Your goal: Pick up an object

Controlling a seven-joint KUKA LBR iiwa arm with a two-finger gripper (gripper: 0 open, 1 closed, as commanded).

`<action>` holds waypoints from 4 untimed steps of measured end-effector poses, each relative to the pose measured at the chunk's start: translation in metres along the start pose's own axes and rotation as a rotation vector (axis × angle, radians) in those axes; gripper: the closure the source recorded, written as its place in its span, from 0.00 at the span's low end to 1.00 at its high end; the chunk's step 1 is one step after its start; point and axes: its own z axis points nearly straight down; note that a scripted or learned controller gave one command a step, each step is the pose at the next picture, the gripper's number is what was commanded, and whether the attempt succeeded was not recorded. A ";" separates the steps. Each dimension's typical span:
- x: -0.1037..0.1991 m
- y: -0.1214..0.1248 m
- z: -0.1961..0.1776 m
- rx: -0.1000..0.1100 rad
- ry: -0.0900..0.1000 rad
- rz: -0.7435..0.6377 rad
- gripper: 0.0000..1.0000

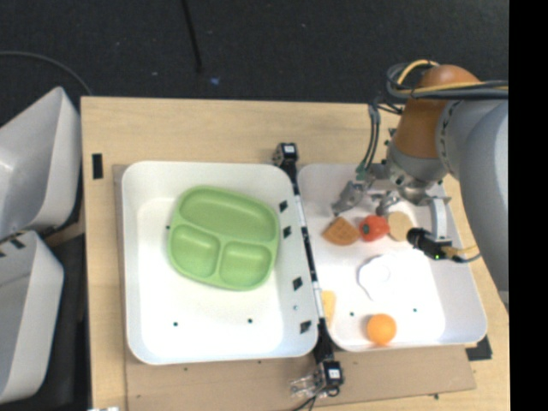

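The arm (445,118) reached in over the right bin (454,315), while the left bin (145,324) held a green tray (224,238). The gripper (370,197) hung low at the right bin's far side, just above a red tomato (373,228); whether its claw was apart or together could not be told. Beside the tomato lay a brown piece (341,231) and a tan one (399,223), with a white item (375,276) mid-bin, an orange (380,329) near the front and a yellow bit (328,305) by the left wall.
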 end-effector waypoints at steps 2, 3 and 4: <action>-0.008 0.005 -0.079 -0.011 -0.002 0.002 1.00; -0.007 0.002 -0.125 -0.010 -0.001 -0.003 1.00; -0.008 0.003 -0.141 -0.006 0.000 -0.006 1.00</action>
